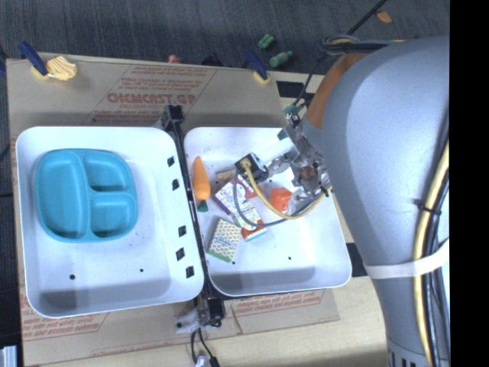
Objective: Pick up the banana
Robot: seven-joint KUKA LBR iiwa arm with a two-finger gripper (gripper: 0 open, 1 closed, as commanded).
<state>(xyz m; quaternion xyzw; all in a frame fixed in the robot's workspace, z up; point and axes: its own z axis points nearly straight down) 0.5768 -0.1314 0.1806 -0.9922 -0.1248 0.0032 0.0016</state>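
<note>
Carefully: I cannot tell the jaws' opening; over the right bin (302, 247), steer clear of carrot (200, 180) and packets (224, 239).

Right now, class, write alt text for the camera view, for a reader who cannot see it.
A grey robot arm reaches in from the right, its hand low over the right white bin, which holds an orange carrot-shaped piece, patterned packets and a small orange item. The left white bin holds a blue divided tray.

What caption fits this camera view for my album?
Arm reaches into right bin by a carrot; blue tray in left bin.
</note>
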